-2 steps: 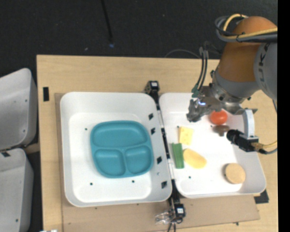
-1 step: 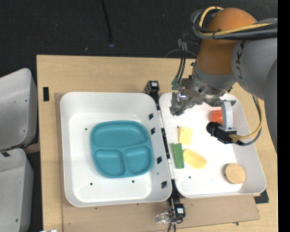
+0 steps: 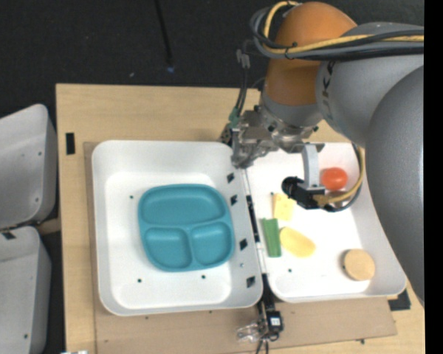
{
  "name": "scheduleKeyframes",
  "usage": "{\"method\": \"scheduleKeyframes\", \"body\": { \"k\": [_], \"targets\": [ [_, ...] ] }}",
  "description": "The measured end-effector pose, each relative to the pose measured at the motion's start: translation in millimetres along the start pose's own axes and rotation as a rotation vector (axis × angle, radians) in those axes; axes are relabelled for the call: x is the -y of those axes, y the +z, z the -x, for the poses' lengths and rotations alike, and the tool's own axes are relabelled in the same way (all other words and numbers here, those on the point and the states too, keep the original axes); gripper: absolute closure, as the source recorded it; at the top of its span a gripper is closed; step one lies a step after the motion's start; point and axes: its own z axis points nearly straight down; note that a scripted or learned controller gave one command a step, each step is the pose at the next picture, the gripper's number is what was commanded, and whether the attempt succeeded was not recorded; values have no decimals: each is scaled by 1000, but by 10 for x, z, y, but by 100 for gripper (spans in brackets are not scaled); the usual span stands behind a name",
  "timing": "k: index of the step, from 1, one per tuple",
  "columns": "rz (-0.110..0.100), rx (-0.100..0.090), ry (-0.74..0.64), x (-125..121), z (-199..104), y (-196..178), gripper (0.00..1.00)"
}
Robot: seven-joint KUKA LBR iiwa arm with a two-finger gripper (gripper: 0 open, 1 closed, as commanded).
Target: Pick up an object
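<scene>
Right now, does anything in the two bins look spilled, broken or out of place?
Nothing stands out. The teal divided plate lies flat in the left bin. The right bin holds small loose items, lying apart, none damaged.

A robot lab: wooden bench [image 3: 74, 116] bearing two white bins [image 3: 111, 198], cabled arm [image 3: 310, 50].

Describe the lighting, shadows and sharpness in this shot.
Camera view: even overhead light, white bins bright but not blown out; soft shadow under the teal tray; background beyond the bench is dark; arm close to the lens looks slightly soft; small items mildly blurred.
</scene>
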Motion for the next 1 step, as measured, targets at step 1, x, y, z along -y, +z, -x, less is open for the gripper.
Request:
{"method": "scheduleKeyframes", "body": {
  "k": [1],
  "targets": [
    [0, -1, 0, -61, -482, -49, 100]
  ]
}}
